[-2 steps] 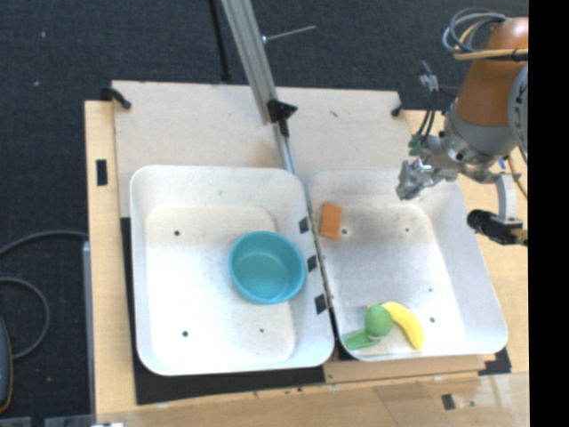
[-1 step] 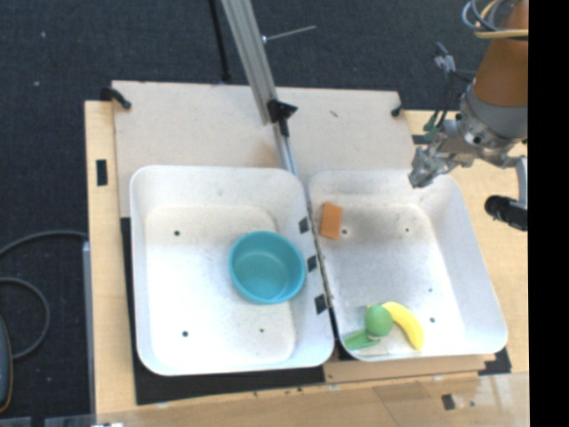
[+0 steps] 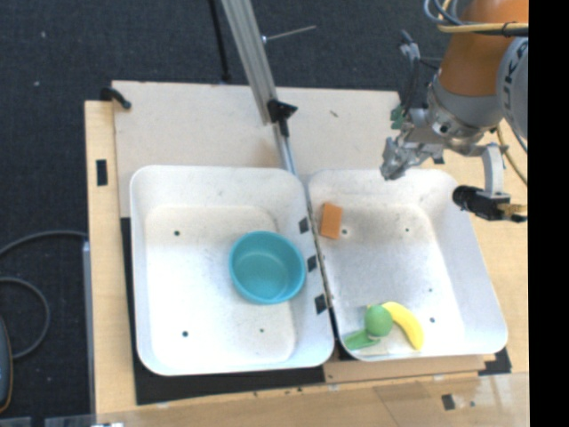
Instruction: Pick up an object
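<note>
You see the bench under even, diffuse overhead light, bright on the two white bins and dim on the dark floor around them. The bin floor below the gripper [image 3: 394,169] is greyed at its centre, while its rim [image 3: 462,229] nearest the gripper is washed pale with little texture. Shadows are soft and short: a faint one hugs the blue bowl [image 3: 267,268] far to the gripper's left. The orange band [image 3: 476,47] above the gripper carries a broad soft highlight. You will find the gripper itself slightly blurred, its outline indistinct, and fine detail coarse throughout.
</note>
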Action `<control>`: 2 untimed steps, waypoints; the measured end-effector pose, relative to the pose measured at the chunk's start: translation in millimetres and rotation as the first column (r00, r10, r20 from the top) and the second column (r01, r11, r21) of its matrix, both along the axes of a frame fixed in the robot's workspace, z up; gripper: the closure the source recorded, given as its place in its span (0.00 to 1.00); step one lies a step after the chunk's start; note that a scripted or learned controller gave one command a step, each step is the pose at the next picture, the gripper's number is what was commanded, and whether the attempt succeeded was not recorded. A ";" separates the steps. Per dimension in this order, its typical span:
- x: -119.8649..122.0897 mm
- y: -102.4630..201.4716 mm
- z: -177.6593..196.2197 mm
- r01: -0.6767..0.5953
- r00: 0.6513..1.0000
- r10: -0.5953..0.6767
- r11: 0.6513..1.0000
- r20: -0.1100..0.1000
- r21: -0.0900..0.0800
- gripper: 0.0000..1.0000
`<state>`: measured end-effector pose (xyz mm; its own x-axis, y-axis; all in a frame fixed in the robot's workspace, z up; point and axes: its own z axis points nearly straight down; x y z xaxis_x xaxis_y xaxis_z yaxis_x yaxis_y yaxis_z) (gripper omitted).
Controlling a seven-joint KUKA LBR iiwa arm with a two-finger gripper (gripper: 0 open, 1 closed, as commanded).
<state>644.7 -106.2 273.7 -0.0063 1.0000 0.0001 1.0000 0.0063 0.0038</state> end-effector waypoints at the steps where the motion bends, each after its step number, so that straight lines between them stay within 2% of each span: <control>1: 11.0 43.5 -14.4 0.001 1.000 -0.001 1.000 -0.004 0.000 1.00; 2: 18.8 101.6 -28.0 -0.001 1.000 0.001 1.000 -0.005 0.001 1.00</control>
<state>663.5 -4.6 245.8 -0.0070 1.0000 0.0010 1.0000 0.0070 -0.0017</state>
